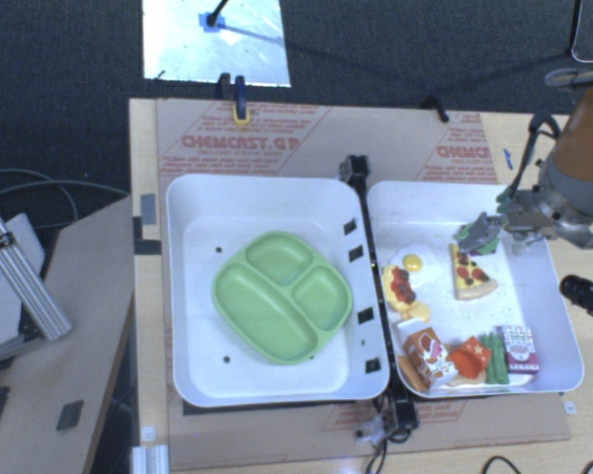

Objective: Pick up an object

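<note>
Green plastic, smooth and matte, makes up the divided plate (pixel 282 297) lying flat in the left bin (pixel 193 265); it has a rounded outline and three moulded wells, one long and two smaller. Both bins are shallow white trays with rounded corners, set side by side on a counter (pixel 306 136) covered by brown printed cardboard.

The right bin (pixel 563 354) holds a scatter of toy food. A wedge-shaped pizza slice (pixel 471 275) with a tan crust and red dots lies near the middle, just below the claw (pixel 477 235). To its left sits a flat piece with a yellow round and red spots (pixel 403 279). Along the near wall are a red-and-white carton (pixel 427 355), an orange-red lump (pixel 469 355), a green piece (pixel 497 355) and a small red-and-white box (pixel 519 349), packed close together.

The grey arm (pixel 583 156) enters from the right, and its claw hangs low over the upper part of the right bin. Nothing is seen between its tips, and whether they are spread or closed I cannot tell.

A blue and yellow clamp (pixel 239 99) grips the counter's far edge.
</note>
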`<move>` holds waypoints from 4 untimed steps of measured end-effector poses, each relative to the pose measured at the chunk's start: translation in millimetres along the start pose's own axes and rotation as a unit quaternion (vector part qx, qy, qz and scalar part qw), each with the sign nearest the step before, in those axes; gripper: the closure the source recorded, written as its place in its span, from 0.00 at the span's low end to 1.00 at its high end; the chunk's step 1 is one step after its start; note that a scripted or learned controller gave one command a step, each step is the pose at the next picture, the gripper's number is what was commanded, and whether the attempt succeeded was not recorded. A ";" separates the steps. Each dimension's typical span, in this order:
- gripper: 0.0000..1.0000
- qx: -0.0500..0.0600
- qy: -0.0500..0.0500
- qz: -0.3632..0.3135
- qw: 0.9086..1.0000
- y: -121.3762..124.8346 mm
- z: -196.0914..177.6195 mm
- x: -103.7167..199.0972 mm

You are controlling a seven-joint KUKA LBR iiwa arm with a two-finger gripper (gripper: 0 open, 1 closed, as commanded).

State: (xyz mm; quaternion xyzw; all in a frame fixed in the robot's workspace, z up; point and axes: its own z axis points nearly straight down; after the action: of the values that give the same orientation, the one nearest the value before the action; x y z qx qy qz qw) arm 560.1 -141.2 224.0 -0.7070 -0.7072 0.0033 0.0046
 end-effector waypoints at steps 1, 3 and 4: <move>0.00 -0.007 -0.001 -0.001 1.000 2.6 -7.0 0.3; 0.00 -0.004 -0.001 -0.002 1.000 6.4 86.6 18.1; 0.00 -0.007 -0.002 0.000 1.000 8.4 135.7 17.1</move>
State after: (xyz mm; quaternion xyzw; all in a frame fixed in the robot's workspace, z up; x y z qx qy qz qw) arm 567.0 -123.9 88.3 -0.7069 -0.7073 -0.0002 -0.0023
